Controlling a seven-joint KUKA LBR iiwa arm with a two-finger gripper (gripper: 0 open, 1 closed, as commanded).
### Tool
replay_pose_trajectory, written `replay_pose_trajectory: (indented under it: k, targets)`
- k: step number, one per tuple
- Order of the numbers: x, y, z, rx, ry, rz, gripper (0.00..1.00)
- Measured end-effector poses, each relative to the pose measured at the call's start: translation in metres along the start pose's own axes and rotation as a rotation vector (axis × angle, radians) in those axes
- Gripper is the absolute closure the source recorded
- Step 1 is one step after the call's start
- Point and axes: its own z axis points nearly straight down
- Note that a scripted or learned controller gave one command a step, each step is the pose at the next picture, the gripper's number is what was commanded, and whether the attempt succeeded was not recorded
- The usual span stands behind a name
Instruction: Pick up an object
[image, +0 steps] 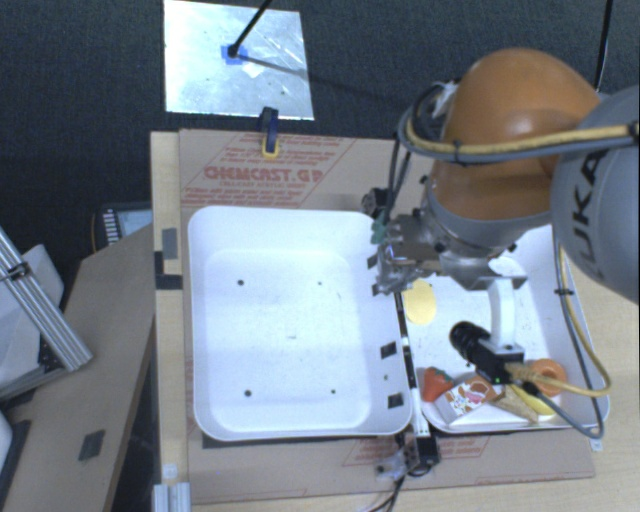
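The grey metal hand (398, 262) hung over the inner edge of the right bin (432, 348), beneath the arm's glossy orange dome (520, 120); whether it was clenched or released could not be told. Just below it lay a flat yellow disc (421, 303); by the near rim lay a crumpled printed packet (462, 398), a small red piece (436, 381) and a curved yellow piece (527, 402). The left bin (290, 330) was smooth white plastic with rounded corners.
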Motion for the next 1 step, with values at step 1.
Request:
replay_pose_trajectory:
  k: [1]
  targets:
    - [0.0382,-0.0084,-0.0558,-0.003,0.001,0.001,1.00]
